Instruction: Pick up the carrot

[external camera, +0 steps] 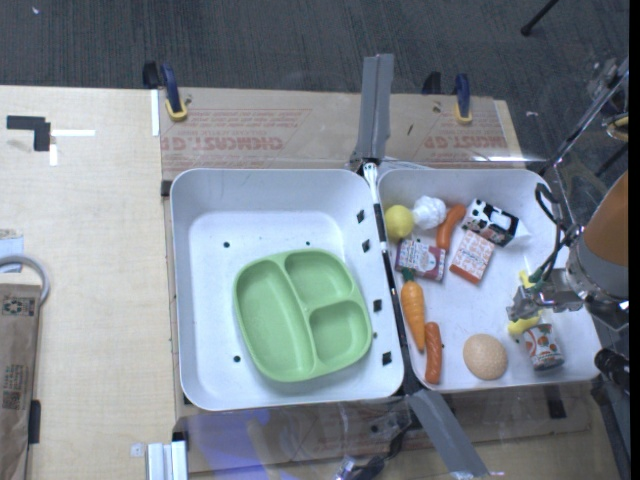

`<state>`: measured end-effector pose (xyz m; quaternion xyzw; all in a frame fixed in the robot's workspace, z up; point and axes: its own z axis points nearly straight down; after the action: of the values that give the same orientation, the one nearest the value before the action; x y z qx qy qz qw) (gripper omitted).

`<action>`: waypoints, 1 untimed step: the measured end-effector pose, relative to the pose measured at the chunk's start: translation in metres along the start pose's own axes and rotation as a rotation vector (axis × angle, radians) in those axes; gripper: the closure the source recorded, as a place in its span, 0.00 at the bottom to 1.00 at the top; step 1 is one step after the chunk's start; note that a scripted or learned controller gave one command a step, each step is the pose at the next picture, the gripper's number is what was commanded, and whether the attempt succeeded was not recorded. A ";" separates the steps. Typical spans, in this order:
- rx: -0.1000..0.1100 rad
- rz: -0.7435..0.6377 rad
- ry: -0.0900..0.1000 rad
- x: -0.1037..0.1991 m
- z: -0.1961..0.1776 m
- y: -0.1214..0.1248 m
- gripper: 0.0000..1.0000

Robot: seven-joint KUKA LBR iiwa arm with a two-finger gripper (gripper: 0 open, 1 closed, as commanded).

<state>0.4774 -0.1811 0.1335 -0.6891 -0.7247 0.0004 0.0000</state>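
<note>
Your hand (530, 303) hovers right of the carrot (413, 311); finger state unclear. Watch the red pepper (433, 352) touching it — you may grab both.

— What is the bench (90, 228) like?

— Pale wood, with two white bins on it side by side. Take the left bin (190, 298) as the landmark: the right bin (455, 178) touches its right wall.

— Anything else on the wood?

— A cardboard sheet (270, 133) with red print lies behind the left bin, held by two clamps, one (172, 96) at its left end and one (460, 98) at its right. Far left of the left bin rests a brown paper bag (15, 353), and behind that, a black mark (30, 128) with white tape (72, 133).
</note>
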 end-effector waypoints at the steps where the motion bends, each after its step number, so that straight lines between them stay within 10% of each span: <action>1: 0.001 -0.168 0.001 0.071 -0.014 0.004 1.00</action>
<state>0.4779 -0.1102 0.1472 -0.6258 -0.7799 0.0004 0.0007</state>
